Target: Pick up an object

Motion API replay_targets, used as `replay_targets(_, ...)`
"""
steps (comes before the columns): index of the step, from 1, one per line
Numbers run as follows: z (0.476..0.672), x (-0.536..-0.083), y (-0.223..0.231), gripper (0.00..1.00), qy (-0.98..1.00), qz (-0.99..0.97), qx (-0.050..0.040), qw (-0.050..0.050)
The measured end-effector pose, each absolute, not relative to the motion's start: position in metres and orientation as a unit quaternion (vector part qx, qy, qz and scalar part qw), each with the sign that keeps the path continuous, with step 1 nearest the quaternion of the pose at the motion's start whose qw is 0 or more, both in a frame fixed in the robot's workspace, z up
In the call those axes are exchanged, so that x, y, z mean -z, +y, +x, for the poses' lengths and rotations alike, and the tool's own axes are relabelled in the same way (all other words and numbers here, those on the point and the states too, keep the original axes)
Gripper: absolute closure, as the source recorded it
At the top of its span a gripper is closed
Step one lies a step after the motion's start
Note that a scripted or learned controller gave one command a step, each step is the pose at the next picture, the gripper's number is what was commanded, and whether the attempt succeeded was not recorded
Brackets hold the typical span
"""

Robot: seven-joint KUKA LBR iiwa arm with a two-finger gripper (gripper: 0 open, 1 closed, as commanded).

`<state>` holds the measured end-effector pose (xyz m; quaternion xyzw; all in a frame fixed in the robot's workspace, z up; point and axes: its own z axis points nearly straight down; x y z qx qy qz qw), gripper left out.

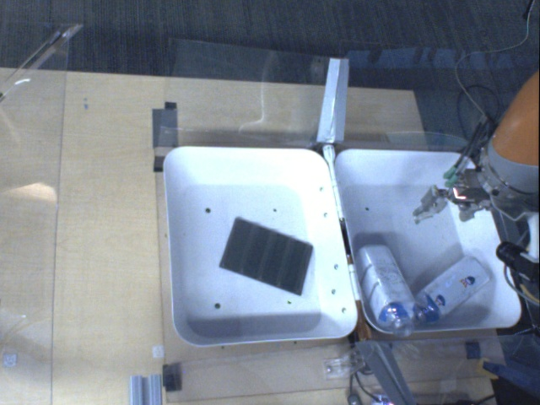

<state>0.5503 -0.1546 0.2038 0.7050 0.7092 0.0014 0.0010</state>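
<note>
In the left bin a dark ribbed rectangular pad lies flat, turned a little off square. Two clear plastic bottles with blue caps lie in the right bin. One bottle rests against the bin's left wall, and the other bottle lies slanted at the front right; their caps nearly meet. My gripper hangs over the right bin's back right area, above and apart from the bottles. It is open with nothing between its fingers.
A metal divider post rises behind the seam between the bins. The grey arm with its orange band fills the right edge. Cables run along the right side and below the bench front.
</note>
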Motion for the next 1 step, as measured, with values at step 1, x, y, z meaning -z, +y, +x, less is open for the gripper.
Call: replay_targets(1, 0.4928, -0.0913, -0.1738, 0.0, 0.733, 0.68, -0.0024, 0.004)
